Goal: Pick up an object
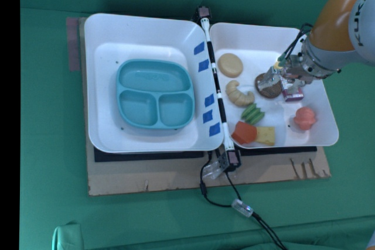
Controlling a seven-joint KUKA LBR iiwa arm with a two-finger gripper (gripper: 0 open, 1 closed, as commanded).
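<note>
The right bin [316, 139] holds several toy foods: a round tan bun [230, 65], a croissant [239, 93], a green pea pod [253, 113], a red wedge [244, 132], a yellow cheese block [266, 136], a pink-orange fruit [304, 118], a brown round cookie [267, 86] and a small pink-and-white packet [291, 92]. My gripper [280, 76] hangs low over the right bin, directly at the cookie's right edge and just left of the packet. Nothing shows between its fingers from this angle.
The left bin [105, 132] carries a teal three-compartment plate [155, 94]. A divider rail with blue tape marks [211, 91] runs between the bins. Cables [234, 196] trail off the front of the cardboard base.
</note>
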